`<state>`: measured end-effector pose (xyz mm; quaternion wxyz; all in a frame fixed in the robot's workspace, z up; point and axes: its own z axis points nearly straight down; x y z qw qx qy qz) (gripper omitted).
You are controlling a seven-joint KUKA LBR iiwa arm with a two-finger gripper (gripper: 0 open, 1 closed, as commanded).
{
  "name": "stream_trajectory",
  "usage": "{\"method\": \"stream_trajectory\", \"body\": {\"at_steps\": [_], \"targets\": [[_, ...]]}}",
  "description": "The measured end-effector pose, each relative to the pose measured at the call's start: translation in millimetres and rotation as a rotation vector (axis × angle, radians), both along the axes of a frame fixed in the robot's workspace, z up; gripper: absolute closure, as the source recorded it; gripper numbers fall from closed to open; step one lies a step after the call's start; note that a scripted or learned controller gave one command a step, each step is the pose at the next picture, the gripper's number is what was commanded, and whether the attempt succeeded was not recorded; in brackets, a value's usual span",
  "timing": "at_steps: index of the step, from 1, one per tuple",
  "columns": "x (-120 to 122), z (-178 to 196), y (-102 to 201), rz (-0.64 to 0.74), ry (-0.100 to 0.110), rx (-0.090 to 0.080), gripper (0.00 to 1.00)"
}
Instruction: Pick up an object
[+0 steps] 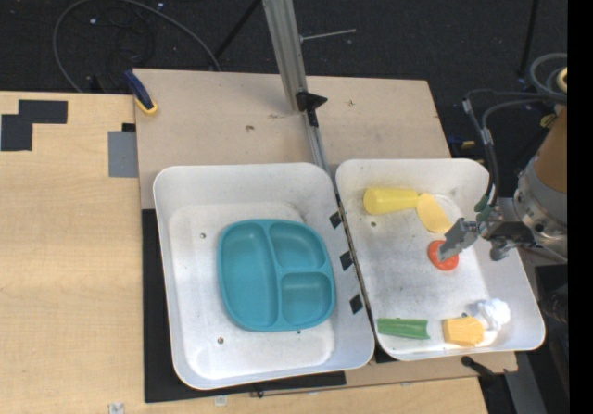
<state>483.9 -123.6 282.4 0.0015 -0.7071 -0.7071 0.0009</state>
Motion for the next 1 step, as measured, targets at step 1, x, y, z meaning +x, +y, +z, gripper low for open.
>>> {"method": "stream_trajectory", "body": {"at_steps": [1], "targets": [[-4.1,-63.8,2.7,0.0,0.006,0.002,0.0]]}}
